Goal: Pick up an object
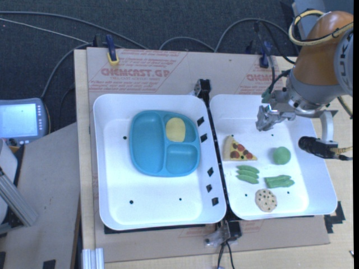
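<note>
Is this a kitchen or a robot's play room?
Probably a robot test lab, not a kitchen. The food, like the pizza slice and cookie, looks like toys, lying in a white bin, with a robot arm above and cables around.

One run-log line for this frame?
gripper: above right bin, nothing held | nearest: pizza slice | blue tray: left bin, yellow item inside

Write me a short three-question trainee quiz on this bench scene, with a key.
1. True or false: the yellow item lies in the blue tray.
2. Which bin holds the pizza slice: A the left bin, B the right bin?
3. Fill in: the cookie lies nearest the bin's ____ edge in the camera view.

The gripper hangs above the right bin.

Key: 1 true; 2 B; 3 bottom.
</note>
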You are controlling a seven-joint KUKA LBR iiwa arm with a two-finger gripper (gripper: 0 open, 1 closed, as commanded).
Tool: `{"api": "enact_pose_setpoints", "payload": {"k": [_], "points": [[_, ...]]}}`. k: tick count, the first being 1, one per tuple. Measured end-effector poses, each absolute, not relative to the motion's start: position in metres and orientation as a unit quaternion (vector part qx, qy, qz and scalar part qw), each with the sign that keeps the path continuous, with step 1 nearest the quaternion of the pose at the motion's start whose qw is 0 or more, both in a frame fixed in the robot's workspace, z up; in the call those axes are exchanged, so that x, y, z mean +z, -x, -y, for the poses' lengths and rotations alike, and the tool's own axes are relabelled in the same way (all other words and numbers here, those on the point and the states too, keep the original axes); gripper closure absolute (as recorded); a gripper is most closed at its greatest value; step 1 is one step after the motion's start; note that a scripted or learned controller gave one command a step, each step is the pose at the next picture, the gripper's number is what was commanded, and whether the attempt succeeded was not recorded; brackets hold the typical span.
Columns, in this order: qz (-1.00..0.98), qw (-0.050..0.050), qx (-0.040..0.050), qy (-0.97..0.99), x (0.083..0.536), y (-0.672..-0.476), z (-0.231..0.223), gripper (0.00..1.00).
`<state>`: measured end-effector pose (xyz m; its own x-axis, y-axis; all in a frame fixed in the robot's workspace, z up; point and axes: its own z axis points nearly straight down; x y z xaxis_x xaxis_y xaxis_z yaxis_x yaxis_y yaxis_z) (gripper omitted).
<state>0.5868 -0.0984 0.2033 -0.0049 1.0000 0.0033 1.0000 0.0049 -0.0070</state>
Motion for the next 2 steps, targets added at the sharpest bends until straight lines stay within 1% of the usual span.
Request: {"api": "enact_pose_setpoints", "payload": {"k": [1,2], "points": [[0.709,0.004,0.0014,0.705,0.2,-0.58,0.037,1.0],[0.709,0.001,0.0004,0.705,0.215,-0.576,-0.018,1.0]]}}
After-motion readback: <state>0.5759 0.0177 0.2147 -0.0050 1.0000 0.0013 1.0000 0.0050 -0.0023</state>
